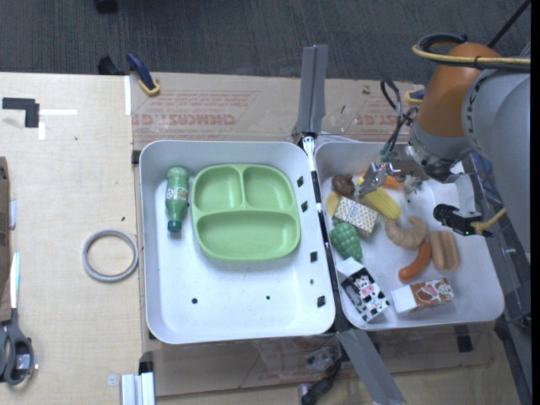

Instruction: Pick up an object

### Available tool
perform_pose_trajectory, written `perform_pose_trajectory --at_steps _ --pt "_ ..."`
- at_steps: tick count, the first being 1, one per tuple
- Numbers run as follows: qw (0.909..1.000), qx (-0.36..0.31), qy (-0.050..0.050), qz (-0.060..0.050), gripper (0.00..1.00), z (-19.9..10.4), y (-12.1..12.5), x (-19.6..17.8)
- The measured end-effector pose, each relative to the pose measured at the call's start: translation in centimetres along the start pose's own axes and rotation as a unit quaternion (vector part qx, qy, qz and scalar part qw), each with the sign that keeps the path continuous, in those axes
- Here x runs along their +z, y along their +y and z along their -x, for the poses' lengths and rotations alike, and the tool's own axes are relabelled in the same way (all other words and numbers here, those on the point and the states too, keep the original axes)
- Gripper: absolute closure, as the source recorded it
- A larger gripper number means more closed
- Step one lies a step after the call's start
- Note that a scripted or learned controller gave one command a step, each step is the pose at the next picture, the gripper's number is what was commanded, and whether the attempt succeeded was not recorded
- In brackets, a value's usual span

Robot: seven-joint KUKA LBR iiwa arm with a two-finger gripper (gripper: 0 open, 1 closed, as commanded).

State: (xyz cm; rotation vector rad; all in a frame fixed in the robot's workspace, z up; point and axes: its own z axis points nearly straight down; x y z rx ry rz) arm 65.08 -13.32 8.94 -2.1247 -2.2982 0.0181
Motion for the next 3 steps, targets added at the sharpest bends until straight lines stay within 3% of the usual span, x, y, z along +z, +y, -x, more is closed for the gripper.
perform_pose_trajectory --at_steps 1,2,3 --pt "0.9992 -0.04 -0.001 0.008 0.0 -0.4 -1.3 -0.2" --pt "0.9992 -0.039 -0.001 0.008 1.0 -0.3 -1.3 -1.2" --pt "0.9991 -0.041 -0.001 0.009 1.0 -8.4 0.2 -11.1"
